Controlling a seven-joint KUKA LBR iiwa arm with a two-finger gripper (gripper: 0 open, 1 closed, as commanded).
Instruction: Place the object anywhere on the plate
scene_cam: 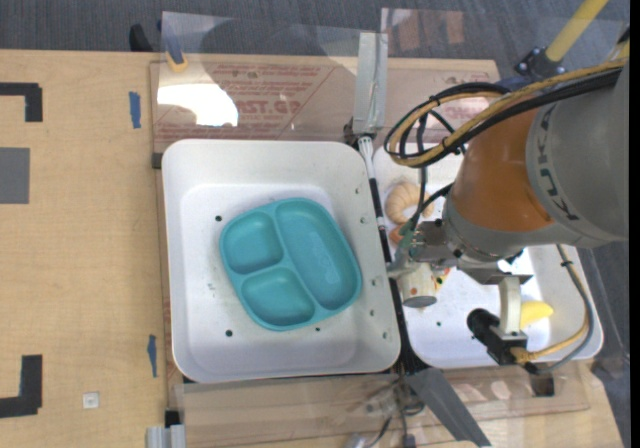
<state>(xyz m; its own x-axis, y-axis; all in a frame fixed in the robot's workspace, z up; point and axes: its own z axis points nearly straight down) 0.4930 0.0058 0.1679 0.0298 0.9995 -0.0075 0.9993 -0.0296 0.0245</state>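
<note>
1. The plate point(290, 264) is teal, with three compartments, and lies tilted in the middle of the left bin point(190, 186).
2. A pale orange, rounded object point(403, 200) sits in the right bin point(575, 331), just right of the plate's bin; my arm point(520, 176) covers part of it, so I cannot tell what it is.
3. My gripper point(418, 281) hangs over the right bin beside the wall between the bins; from above I cannot tell its state or whether it holds anything.
4. A yellow thing point(536, 313) lies farther right, half hidden.
</note>
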